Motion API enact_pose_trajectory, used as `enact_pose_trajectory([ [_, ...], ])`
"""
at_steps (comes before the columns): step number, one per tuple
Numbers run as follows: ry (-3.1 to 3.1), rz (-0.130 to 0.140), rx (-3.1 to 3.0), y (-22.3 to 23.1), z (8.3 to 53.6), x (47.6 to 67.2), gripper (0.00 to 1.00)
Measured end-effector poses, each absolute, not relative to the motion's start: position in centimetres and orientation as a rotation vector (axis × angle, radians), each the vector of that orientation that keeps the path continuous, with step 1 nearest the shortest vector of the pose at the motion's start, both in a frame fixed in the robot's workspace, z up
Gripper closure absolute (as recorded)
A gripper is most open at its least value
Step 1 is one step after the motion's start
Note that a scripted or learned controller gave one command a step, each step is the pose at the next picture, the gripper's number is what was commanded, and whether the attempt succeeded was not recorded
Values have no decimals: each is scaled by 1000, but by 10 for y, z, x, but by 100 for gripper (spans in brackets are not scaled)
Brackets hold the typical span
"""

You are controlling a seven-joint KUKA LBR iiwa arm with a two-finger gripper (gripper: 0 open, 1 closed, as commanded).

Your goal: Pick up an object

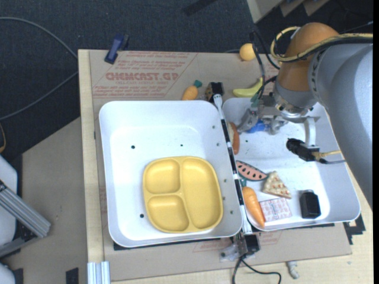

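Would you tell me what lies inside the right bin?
Watermelon slice, pizza slice, carrot, pink packet and black block show. The arm covers the far end, hiding whatever lies beneath it.

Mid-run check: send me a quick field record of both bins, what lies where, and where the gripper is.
left bin: yellow divided plate
right bin, near edge: carrot, pink packet, black block
right bin, middle: watermelon slice, pizza wedge
right bin, far rim: banana
gripper: low over the right bin's far left corner
grasp: cannot tell
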State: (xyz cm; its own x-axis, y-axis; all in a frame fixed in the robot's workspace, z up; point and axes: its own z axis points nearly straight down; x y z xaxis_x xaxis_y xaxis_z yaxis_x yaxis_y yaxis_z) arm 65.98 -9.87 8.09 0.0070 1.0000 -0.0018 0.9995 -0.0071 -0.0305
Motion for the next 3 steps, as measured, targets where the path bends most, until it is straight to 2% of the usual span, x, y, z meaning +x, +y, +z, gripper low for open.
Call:
enact_pose_trajectory([
  [1,-2199,35,-2214,-99,81,660,0],
  [2,-2193,45,-2211,-99,89,658,100],
  [3,-2222,-2,-2221,-72,186,578,100],
])
